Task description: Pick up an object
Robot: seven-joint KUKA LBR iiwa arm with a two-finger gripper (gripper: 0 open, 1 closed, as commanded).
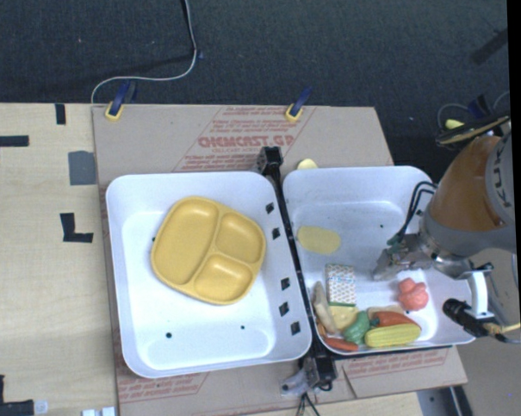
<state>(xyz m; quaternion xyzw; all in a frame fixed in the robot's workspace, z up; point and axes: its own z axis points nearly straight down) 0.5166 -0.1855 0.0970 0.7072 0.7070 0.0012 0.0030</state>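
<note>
The right bin (354,190) holds a pale yellow flat disc (318,239), a patterned white packet (340,284), a pink toy (411,294), a corn cob (391,334), a green piece (359,328) and a banana-like piece (322,305). My gripper (395,260) is low inside the right bin, just above and left of the pink toy and right of the packet. Nothing shows between its fingers. The arm's orange band (467,189) rises to the right.
The left bin (137,337) holds a yellow divided plate (209,249). A black divider with clips (282,245) runs between the bins. Cardboard (240,135) lies under both bins. A small yellow thing (306,165) sits just behind the right bin.
</note>
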